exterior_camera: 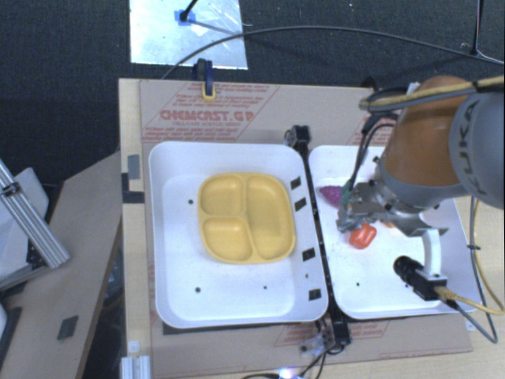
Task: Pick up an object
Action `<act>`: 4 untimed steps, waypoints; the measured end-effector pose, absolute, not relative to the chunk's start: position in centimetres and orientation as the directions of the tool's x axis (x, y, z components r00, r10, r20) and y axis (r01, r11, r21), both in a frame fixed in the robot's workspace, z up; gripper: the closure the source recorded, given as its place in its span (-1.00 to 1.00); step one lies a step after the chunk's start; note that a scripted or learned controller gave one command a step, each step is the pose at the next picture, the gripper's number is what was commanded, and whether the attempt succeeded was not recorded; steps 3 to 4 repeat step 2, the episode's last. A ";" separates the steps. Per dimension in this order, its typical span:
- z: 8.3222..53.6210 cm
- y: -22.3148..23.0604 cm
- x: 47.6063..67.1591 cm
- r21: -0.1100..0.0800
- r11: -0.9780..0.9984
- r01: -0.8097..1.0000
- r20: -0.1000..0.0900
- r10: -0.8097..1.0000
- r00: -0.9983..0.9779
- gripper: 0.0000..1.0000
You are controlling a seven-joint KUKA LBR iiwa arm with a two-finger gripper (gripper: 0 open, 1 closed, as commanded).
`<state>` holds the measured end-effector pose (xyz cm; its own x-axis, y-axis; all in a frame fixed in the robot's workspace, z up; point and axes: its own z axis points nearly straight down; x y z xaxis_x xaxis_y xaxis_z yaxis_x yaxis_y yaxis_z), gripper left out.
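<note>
A yellow, divided plastic plate [245,217] lies in the left white bin [177,290]. In the right white bin [379,294], a purple object [330,192] lies behind a small orange object [363,236].

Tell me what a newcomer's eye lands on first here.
Probably the yellow divided plate, sitting alone in the middle of the left bin. Next, the grey arm with its orange band, reaching in over the right bin; its gripper is low beside a small orange-red object, with a purple object just to the left, near the divider between the bins.
</note>
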<state>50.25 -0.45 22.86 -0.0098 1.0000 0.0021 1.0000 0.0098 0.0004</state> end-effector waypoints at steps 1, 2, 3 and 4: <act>21.7 4.8 50.4 0.000 0.010 1.000 0.002 1.000 -0.010 1.00; 21.0 10.7 50.8 0.001 0.011 1.000 0.002 1.000 -0.011 1.00; 21.0 10.7 50.8 0.001 0.011 1.000 0.002 1.000 -0.011 1.00; 21.0 10.7 50.8 0.001 0.011 1.000 0.002 1.000 -0.011 1.00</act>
